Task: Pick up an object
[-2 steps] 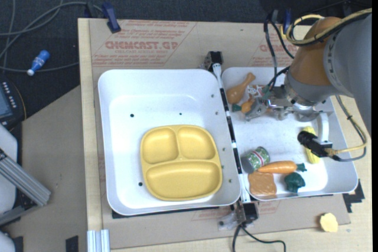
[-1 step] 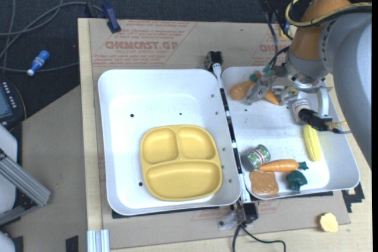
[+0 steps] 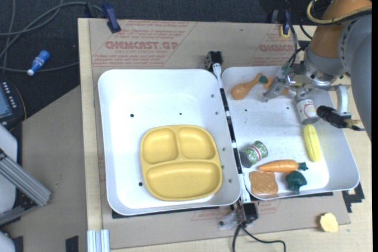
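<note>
My gripper (image 3: 282,87) hangs low over the far part of the right bin (image 3: 348,156), under the arm's orange band. Just left of it lies a tan drumstick-shaped toy (image 3: 245,88). A small white can with a red label (image 3: 305,109) lies just right of and below the gripper. A bit of orange shows at the gripper's tip, and I cannot make out what it is. Further forward in this bin are a yellow corn cob (image 3: 311,142), a green can (image 3: 254,152), a carrot (image 3: 277,166), a brown toast slice (image 3: 264,183) and a dark green piece (image 3: 296,180).
The left bin (image 3: 118,103) holds a yellow divided plate (image 3: 180,162). A black clamp (image 3: 214,59) sits at the far end of the wall between the bins. A small yellow piece (image 3: 328,222) lies on the bench outside the right bin's near corner.
</note>
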